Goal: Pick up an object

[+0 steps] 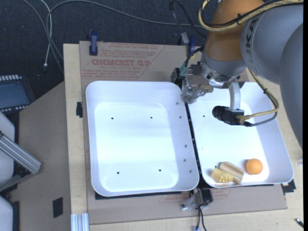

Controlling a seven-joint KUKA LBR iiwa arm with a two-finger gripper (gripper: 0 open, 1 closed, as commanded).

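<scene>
A: State the gripper status.

B: The two-finger gripper (193, 93) hangs over the far-left corner of the right white bin (269, 143); its closure cannot be determined. Nothing is seen in it, so the approach step appears to be in hand.

A: Target?

B: The tan oblong block (231, 169) lies near the bin's near edge, long axis running left-far to right-near, touching a yellow ridged piece (221, 176); a small orange ball (254, 166) sits just right. The next move likely calls for travel nearward, then descent.

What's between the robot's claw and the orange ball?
In the camera view, mostly bare white bin floor lies between the gripper and the orange ball, crossed by a black part on a yellow cable.
</scene>
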